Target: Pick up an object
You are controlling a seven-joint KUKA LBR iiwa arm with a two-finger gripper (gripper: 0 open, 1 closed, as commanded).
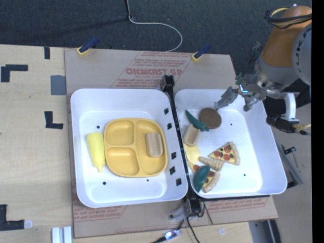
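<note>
Pizza slice (226, 154) low in right bin (263, 151), brown disc (209, 118) just left of claw (236, 101) (spread open, holding nothing)

Grey KUKA arm (283, 59) with a wide, glossy orange band (286, 42) above the wrist. Metallic wrist block, then gripper (236, 101) with 2 thin grey fingers (224, 99). Thin dark cable over the orange part.

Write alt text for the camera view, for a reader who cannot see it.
A grey robot arm's open gripper hovers over the right bin, near a brown cookie and a toy pizza slice. The left bin holds a yellow divided plate and a yellow bottle.
</note>
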